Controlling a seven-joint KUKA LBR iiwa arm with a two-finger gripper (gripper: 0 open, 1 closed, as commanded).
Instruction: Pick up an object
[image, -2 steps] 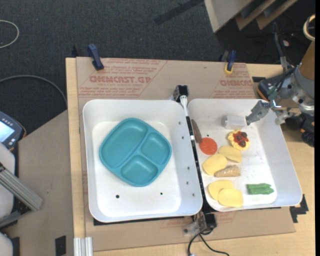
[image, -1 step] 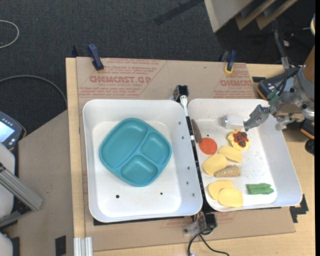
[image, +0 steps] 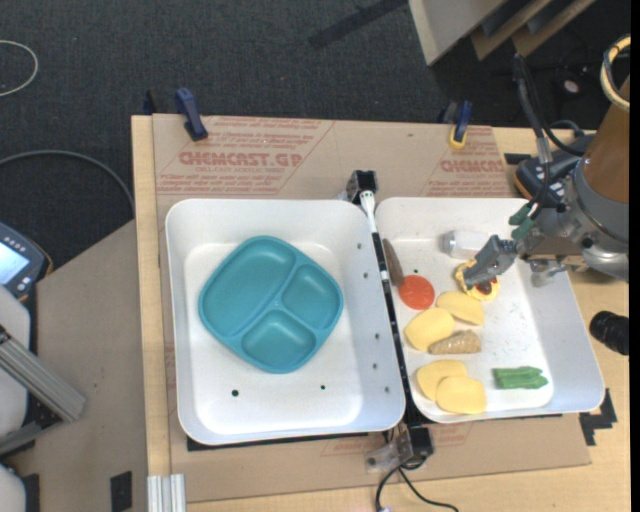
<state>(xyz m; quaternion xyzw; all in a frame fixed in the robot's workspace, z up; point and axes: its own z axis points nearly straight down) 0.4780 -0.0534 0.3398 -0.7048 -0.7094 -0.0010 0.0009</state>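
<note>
My gripper (image: 484, 268) reaches in from the right and hangs low over the upper middle of the right bin (image: 560, 330). Its tip sits right above a small yellow and red object (image: 481, 288), partly covering it; whether it touches it is unclear. Just left lies a red round piece (image: 417, 292). Several yellow pieces (image: 428, 327) and a tan piece (image: 455, 343) lie below it. A green item (image: 519, 377) rests near the bin's lower right. A pale, clear object (image: 460, 241) lies behind the gripper.
The left bin (image: 190, 390) holds a teal divided plate (image: 270, 302). A brown stick (image: 392, 266) lies along the right bin's left wall. Cables and the arm's body crowd the right bin's upper right corner.
</note>
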